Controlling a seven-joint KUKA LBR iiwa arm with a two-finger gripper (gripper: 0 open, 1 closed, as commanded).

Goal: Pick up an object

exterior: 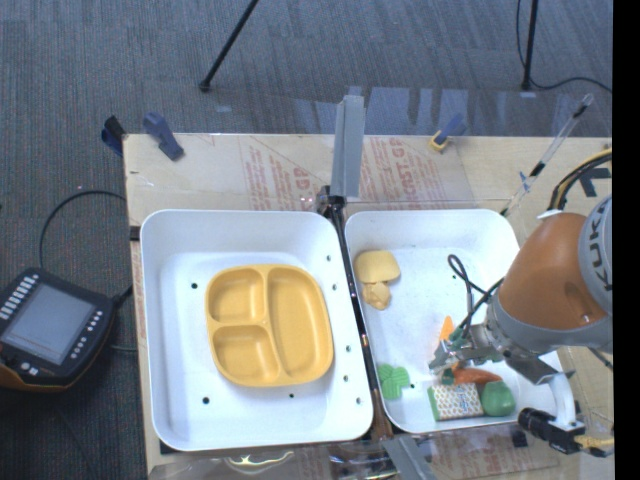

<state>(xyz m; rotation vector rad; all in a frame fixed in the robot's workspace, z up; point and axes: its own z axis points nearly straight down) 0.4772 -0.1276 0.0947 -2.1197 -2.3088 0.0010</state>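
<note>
My gripper hangs low over the right bin, near its front right part, below the orange wrist band. Right around it lie a small orange piece, a red-orange item, a green round object and a speckled rectangular sponge. A small green toy rests near the bin's front left corner. A pale yellow lumpy object sits at the bin's left side, well away from the gripper. The arm hides part of the items beneath it.
The left bin holds a yellow divided plate. A grey post rises behind the wall between the bins. A black cable loops over the right bin beside the arm. A teach pendant lies on the floor at left.
</note>
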